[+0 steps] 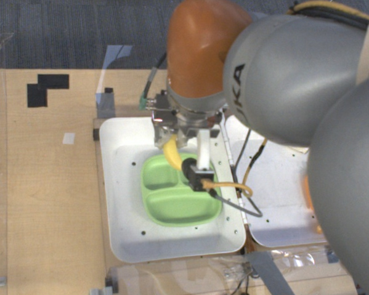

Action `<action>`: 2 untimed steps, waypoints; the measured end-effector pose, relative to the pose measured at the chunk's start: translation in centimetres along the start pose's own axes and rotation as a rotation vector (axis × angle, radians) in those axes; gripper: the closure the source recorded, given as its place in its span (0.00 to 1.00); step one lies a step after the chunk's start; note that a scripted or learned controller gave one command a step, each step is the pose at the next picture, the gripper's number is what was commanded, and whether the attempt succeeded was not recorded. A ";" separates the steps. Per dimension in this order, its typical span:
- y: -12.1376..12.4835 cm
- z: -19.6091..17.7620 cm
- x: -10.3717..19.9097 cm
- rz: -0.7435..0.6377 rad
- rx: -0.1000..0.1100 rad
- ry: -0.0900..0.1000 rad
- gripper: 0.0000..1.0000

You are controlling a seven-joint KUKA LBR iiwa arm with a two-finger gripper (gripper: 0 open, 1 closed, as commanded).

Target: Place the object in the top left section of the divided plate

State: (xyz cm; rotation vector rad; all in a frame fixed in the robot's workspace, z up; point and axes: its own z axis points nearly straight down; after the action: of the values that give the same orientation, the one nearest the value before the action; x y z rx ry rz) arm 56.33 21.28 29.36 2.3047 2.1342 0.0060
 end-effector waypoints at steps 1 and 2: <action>-0.8 -1.5 -3.8 -0.036 0.000 0.000 1.00; 3.6 1.7 -1.3 0.009 0.001 -0.001 1.00</action>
State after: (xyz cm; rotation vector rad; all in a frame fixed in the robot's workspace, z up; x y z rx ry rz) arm 59.84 19.75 27.65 2.3145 2.1237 0.0033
